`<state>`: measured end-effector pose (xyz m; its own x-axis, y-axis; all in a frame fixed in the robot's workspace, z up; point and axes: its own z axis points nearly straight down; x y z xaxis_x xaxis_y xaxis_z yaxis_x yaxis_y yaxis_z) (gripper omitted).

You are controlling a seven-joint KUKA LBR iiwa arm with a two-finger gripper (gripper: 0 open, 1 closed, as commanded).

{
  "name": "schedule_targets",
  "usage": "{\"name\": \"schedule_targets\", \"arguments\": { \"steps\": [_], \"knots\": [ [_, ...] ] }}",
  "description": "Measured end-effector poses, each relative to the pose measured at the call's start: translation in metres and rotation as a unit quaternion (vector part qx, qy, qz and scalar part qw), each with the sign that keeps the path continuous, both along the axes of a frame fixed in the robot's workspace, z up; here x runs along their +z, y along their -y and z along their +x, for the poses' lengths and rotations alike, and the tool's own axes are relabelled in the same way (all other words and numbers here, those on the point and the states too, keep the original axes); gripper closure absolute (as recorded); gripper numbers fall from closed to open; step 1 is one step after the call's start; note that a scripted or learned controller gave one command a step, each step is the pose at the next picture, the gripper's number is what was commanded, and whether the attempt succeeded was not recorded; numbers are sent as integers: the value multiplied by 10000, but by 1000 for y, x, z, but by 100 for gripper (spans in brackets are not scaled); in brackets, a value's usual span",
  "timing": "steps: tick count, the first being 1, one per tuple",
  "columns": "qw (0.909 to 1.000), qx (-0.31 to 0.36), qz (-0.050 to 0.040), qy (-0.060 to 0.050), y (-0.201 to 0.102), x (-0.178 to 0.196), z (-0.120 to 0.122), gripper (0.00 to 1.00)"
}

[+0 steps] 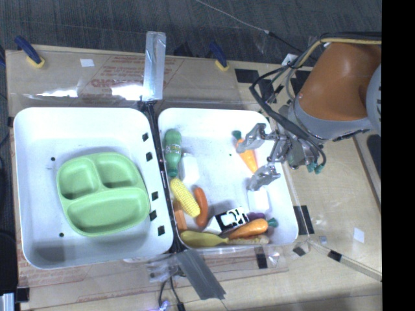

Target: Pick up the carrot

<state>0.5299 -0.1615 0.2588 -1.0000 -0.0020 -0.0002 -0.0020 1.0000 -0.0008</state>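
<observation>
A small orange carrot (248,157) with a green top lies in the upper right part of the right bin (214,118). My gripper (258,158) hangs low over that spot and is open. One finger (253,137) stands just above the carrot's top end and the other finger (262,177) below its tip, so the carrot lies in the wide gap, touching neither as far as I can see. A second, larger orange carrot-like piece (250,228) with a green end lies at the bin's front wall.
The right bin also holds a green bottle-shaped vegetable (172,148), a corn cob (185,197), an orange-red sausage (201,207), a banana (201,239) and a black-and-white block (230,218). A green divided plate (102,191) sits in the left bin (32,128).
</observation>
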Motion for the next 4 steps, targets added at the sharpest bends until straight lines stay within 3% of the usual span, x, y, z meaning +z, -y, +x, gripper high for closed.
{"name": "schedule_targets", "arguments": {
  "steps": [1, 2, 3, 4],
  "knots": [
    [9999, -104, 13, -34, 28, -89, 58, 0],
    [10000, -73, 8, -14, 46, -169, 95, 0],
    [10000, -34, -4, 33, 45, -155, 99, 100],
    [9806, 1962, 12, -8, 49, -167, 20, 100]
  ]
}}
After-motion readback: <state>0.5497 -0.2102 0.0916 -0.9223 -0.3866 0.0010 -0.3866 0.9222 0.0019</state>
